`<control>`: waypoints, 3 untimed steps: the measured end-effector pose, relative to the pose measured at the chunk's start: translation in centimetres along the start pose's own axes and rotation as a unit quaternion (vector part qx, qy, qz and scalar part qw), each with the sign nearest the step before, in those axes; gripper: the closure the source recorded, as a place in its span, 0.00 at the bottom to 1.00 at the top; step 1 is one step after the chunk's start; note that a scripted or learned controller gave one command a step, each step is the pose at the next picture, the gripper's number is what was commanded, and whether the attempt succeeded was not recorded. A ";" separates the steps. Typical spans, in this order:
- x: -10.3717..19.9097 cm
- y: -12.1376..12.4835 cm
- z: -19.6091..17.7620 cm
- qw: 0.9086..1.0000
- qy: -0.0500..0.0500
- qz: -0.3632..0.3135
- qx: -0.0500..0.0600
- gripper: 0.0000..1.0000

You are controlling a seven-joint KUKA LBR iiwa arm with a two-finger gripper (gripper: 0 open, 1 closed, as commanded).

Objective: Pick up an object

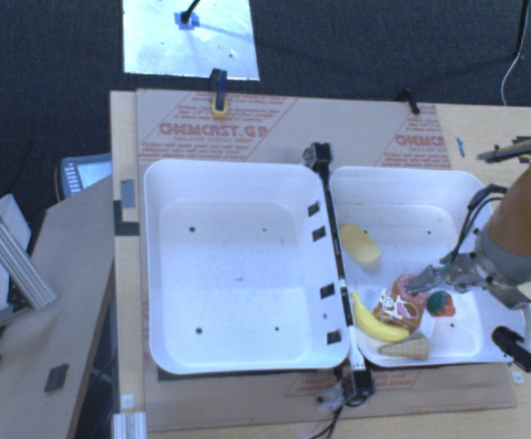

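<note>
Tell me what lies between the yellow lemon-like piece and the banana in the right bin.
In the camera view, bare white bin floor separates the yellow piece from the banana.

Even bright light, slightly soft focus

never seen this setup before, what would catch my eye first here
The cluster of bright toy food in the right bin stands out: a banana, a pink-frosted doughnut, a strawberry, an ice-cream cone and a pale yellow piece further back. The arm's pincer is down among them, beside the doughnut. The left bin is a plain white contrast.
</note>
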State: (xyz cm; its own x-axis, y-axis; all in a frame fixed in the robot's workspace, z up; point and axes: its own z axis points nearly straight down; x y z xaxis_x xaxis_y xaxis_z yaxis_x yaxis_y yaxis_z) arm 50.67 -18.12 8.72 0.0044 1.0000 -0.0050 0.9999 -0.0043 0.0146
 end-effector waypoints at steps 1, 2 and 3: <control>0.3 0.5 -1.5 1.000 0.005 -0.003 0.000 1.00; 2.0 -1.3 -0.6 1.000 -0.006 -0.001 -0.008 1.00; -2.6 -1.3 -0.5 1.000 0.003 -0.003 -0.002 1.00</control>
State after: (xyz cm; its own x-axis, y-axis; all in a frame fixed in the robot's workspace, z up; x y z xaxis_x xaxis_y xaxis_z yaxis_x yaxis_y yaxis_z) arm 49.35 -20.66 9.17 -0.0020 1.0000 0.0016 0.9998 0.0019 0.0179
